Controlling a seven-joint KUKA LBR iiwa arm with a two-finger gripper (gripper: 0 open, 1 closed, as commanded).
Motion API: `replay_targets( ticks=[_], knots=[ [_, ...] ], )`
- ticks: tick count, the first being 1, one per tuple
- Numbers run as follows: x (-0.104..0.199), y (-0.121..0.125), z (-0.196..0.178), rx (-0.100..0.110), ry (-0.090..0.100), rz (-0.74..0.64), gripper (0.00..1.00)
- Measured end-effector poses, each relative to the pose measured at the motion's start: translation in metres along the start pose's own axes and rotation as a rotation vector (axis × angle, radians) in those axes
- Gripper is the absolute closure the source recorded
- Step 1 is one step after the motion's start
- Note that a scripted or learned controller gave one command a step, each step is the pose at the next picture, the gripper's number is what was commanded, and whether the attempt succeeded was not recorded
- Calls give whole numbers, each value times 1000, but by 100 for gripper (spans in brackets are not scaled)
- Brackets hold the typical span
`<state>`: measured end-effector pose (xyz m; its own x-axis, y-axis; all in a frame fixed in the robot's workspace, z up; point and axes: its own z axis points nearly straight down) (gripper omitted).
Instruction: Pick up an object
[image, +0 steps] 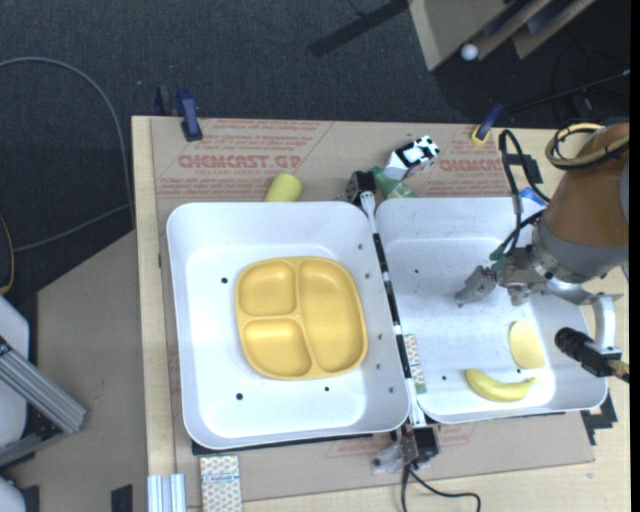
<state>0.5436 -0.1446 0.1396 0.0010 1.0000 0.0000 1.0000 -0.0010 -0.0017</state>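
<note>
A yellow banana (497, 385) lies near the front edge of the right bin (440, 250). Just above it rests a pale yellow rounded piece (526, 343). My gripper (494, 290) hangs over the middle of the right bin, up and to the left of both fruits and apart from them. Its two grey fingers are spread open with only bare bin floor between them. The grey arm with its orange band (590, 200) reaches in from the right.
The left bin (200, 300) holds a yellow divided plate (300, 317). Behind the bins, on the board, lie a small yellow object (283, 187) and a black-and-white item (415, 155). A black part (585, 350) juts in at the right bin's right rim.
</note>
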Motion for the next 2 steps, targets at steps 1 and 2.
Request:
replay_targets(
  ticks=[1,2],
  knots=[
    [-56,38,-4,-2,-1,0,0],
    [-64,2,55,0,1,0,0]
  ],
)
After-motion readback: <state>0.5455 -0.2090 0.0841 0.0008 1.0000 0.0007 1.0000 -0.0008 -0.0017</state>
